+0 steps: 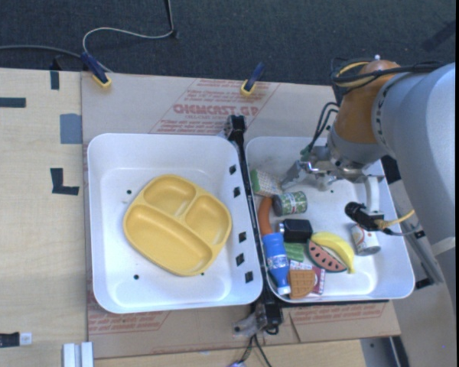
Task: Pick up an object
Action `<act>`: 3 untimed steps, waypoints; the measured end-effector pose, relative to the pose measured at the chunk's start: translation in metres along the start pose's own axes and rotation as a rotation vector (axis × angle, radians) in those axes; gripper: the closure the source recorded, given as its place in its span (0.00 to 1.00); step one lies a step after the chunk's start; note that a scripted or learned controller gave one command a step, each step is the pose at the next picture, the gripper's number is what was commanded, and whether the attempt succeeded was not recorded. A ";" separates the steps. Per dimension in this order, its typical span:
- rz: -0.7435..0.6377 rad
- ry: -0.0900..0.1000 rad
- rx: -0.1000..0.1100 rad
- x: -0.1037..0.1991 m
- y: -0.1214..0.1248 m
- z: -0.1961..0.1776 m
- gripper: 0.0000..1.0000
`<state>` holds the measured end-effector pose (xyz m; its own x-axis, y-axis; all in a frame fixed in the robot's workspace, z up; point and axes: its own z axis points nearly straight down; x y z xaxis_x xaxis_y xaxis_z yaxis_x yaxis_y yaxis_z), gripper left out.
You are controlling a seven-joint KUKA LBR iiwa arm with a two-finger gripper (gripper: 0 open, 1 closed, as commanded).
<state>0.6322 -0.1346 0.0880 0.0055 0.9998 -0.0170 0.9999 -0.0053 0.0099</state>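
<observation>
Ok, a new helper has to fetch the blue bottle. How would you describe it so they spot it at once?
Look in the right-hand white bin, the one crowded with small items. Along its left wall lies a blue bottle, below an orange sausage-shaped toy and left of a watermelon slice. It is the bin's one bright blue thing.

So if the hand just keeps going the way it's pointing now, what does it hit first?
Probably the small green can: the hand points down-left into the right bin, and the can lies just below it. Depth is hard to judge from this slanted view.

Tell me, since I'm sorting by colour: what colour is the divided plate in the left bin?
Yellow; the divided plate shows plainly in the camera view.
</observation>
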 end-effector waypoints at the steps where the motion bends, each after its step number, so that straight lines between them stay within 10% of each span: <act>1: -0.005 0.014 0.009 0.016 -0.024 0.002 0.00; 2: -0.006 0.015 0.008 0.013 -0.069 0.001 0.00; 3: -0.006 0.015 0.005 0.013 -0.068 -0.009 1.00</act>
<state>0.5645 -0.1209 0.0963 -0.0006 1.0000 -0.0016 1.0000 0.0006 0.0047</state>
